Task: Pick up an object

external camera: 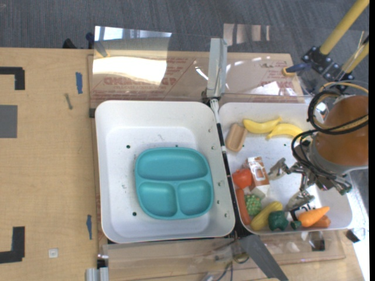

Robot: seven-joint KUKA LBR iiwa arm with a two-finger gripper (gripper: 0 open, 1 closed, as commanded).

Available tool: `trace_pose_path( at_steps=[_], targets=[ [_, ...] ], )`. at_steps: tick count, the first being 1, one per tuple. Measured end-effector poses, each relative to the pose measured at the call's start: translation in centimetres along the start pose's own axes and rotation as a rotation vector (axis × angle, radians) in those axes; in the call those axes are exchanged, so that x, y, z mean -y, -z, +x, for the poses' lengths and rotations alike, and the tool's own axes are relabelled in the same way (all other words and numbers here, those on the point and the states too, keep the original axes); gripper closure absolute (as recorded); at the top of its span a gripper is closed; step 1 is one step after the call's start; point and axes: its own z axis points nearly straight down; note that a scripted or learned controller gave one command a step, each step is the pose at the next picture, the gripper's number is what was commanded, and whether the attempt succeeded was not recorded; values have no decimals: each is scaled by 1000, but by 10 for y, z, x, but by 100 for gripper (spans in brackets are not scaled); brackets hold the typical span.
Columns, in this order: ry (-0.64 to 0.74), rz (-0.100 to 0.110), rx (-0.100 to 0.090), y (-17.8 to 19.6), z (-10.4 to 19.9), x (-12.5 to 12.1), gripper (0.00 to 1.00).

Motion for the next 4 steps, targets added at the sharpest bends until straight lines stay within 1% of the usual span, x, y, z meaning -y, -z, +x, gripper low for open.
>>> trace_pose_path(
  at_steps=[1, 2, 3, 4],
  targets=[
    [43, -21, -28, 20, -83, -19, 0],
    [-13, -29, -37, -15, -130, 19, 0],
    [32, -28, -37, -10, -59, -25, 0],
    [-218, -23, -33, 86, -142, 9, 0]
  ],
)
